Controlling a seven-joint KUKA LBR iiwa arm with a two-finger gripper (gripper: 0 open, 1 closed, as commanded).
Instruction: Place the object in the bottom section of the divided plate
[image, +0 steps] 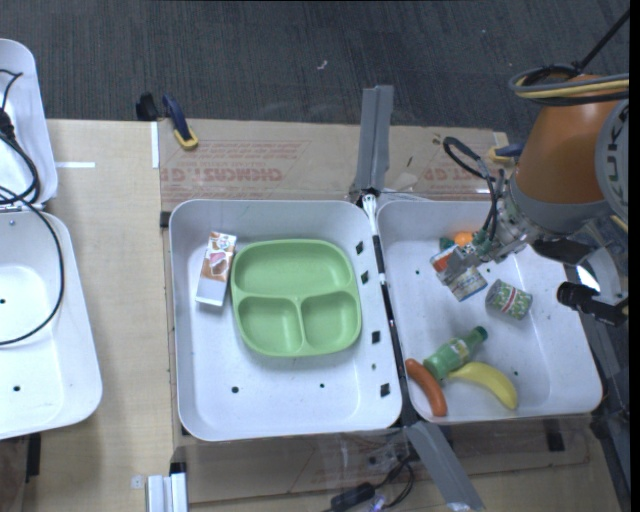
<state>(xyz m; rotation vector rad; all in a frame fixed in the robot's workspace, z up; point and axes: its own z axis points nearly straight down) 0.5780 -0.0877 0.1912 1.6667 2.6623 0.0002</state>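
A robot gripper (462, 268), its grip state impossible to tell, hovers over the right bin (560, 395) near a small can (509, 299), bottle (455, 352), banana (487, 382) and carrot (427, 387); a sound pick should precede crossing to the left bin's green divided plate (296, 295).

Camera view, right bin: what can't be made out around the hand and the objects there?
- Hand: small and blurred in the camera view; its state and any contact are unclear.
- Orange object: partly hidden behind the hand, so its kind is unclear.
- Small can: label too small to read.
- Carton beside the green divided plate: print too small to read.
- Arm: cut off by the right edge.
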